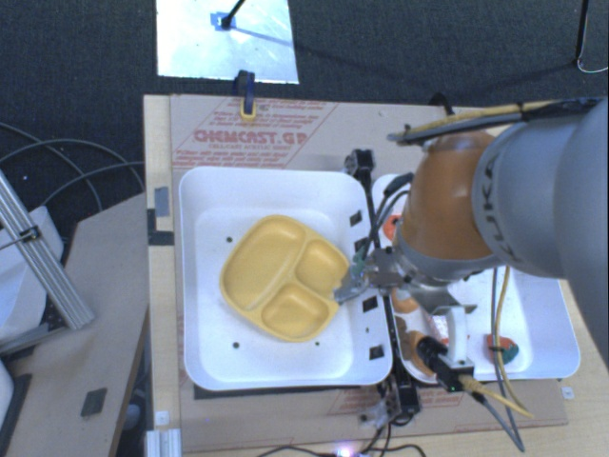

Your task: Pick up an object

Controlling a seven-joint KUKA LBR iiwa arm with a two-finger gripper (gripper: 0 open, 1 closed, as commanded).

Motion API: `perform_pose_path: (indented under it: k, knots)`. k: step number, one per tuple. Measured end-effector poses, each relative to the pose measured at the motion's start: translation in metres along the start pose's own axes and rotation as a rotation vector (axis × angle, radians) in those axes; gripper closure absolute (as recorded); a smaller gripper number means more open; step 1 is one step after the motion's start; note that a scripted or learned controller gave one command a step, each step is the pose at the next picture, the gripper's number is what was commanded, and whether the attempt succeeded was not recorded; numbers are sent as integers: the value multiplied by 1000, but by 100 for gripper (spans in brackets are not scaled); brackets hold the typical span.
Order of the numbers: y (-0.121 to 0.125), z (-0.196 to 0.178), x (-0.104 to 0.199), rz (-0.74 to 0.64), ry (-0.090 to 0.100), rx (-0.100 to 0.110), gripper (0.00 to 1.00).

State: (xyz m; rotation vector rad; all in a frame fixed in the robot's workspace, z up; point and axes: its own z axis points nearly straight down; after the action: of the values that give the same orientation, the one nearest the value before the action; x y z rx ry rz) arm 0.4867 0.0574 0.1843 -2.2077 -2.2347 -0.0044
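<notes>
Yellow divided plate [284,276] lying flat in left bin [205,350], tilted diagonally, long axis running upper-left to lower-right. Gripper [350,284] sitting at plate's right edge, near the divider between bins, arm coming in over right bin [552,346]. Fingers: can't tell how far open, nothing visibly clamped between them. Plate lies directly left of gripper, rim touching or just beside it; can't tell which. Judgement: rim grasp on right edge looks closest option. Small items in right bin mostly hidden by arm.
</notes>
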Motion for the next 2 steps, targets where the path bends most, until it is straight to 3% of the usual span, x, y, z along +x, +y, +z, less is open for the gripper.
perform_pose_path:
  k: [1,2]
  knots:
    - [0,-12,165,-8,6,-1,0]
    - [189,100,151,8,-1,-11,0]
